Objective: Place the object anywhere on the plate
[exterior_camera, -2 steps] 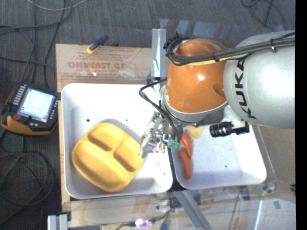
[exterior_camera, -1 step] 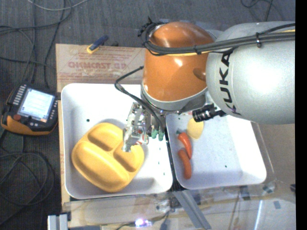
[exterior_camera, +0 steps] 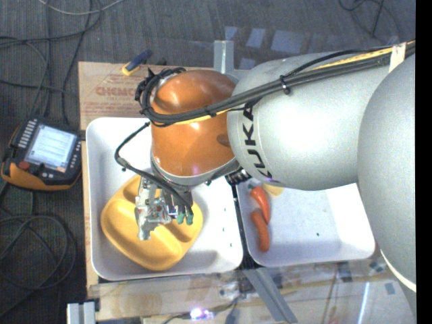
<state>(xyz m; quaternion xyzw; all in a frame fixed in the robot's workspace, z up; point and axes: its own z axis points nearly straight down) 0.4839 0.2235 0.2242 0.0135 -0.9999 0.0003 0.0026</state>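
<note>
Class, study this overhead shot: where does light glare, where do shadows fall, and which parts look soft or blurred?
Camera view: a bright highlight sits on the orange band and a broad sheen on the grey arm; the arm shades the left bin beside the yellow plate; the gripper looks slightly soft, its small parts hard to resolve; the handheld screen is blown out.
</note>
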